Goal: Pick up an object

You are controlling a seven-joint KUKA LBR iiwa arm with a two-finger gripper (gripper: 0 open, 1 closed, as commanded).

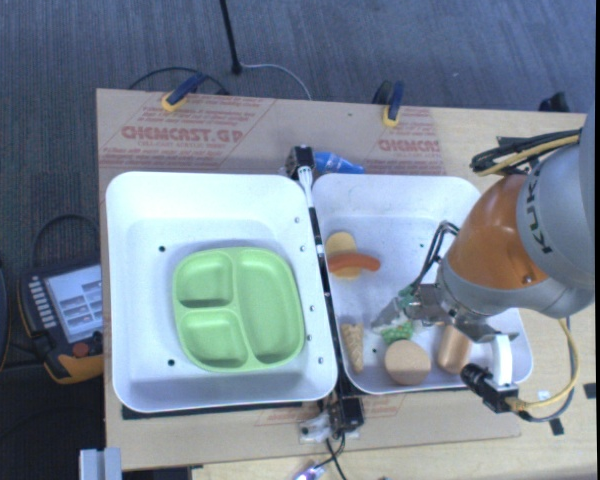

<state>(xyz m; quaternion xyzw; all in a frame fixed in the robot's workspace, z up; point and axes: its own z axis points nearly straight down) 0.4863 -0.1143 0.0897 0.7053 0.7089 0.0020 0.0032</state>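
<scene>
Pincer (408, 313) sits low in right bin (400, 203), over a green item (397, 330) near the front; can't tell its state. Tan ball (407, 362) just beside. Green tray (238, 308) in left bin (140, 203).

Grey arm (565, 233) entering from the surface's right edge, orange band (490, 238) above the wrist, gripper (412, 308) lowered near the front-right corner
</scene>
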